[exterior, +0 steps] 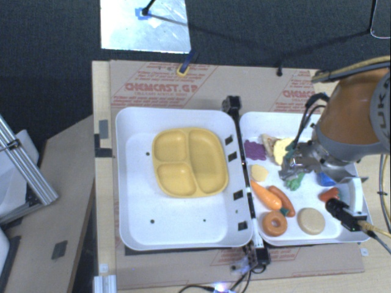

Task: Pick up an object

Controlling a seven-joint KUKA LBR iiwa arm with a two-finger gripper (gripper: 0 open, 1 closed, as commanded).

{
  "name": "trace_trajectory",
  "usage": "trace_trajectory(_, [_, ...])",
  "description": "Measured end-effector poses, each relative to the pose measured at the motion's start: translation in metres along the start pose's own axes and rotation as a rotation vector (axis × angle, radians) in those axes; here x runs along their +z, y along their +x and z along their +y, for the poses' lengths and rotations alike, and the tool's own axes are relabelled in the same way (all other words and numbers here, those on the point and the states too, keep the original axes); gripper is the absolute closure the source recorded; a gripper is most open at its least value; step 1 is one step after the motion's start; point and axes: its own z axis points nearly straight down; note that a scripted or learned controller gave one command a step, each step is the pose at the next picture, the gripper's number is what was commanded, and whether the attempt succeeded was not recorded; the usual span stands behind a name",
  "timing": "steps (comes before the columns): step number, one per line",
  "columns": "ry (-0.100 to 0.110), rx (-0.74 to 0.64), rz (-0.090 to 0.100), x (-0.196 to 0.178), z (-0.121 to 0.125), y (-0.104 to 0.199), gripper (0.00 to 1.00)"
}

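camera view, green leafy toy (295,180), right bin (305,237)

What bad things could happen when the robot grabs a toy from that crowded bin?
The toys are packed close. Going for the green toy, the gripper might nudge the carrot or yellow piece beside it, or catch two at once. Round ones like the donut may slip out. The bin's wall is near, so the arm could bump it.
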Motion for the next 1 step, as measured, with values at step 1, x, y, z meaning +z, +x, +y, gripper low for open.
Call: trace_trajectory(1, [-0.002,0.000,0.000,-0.0005,0.0062,-0.0019,1.00])
